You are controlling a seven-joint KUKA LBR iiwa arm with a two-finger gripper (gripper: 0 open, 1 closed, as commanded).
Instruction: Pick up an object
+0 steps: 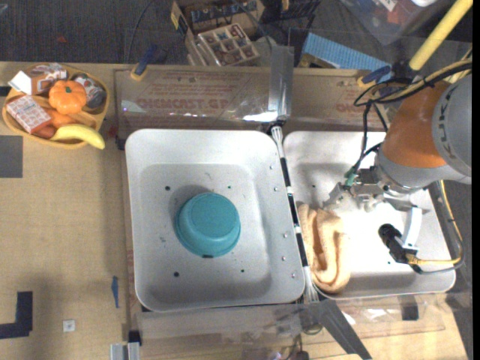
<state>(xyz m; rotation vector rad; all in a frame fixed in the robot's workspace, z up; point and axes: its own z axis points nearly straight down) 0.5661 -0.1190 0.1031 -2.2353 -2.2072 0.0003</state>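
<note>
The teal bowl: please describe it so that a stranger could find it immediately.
Find the two white bins side by side; take the left bin. The teal bowl sits upside down near its middle, alone there. Its round shape and blue-green colour differ from the floppy tan object in the right bin.

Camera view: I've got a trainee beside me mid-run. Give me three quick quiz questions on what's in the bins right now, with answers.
1. True or false: the teal bowl lies in the right bin.
2. Which bin is the arm over? A) left B) right
3. What lies along the right bin's left wall?

Key: 1. False, it is in the left bin. 2. B. 3. A tan, cloth-like object, beside the gripper, not between its fingers as far as the view shows.
</note>
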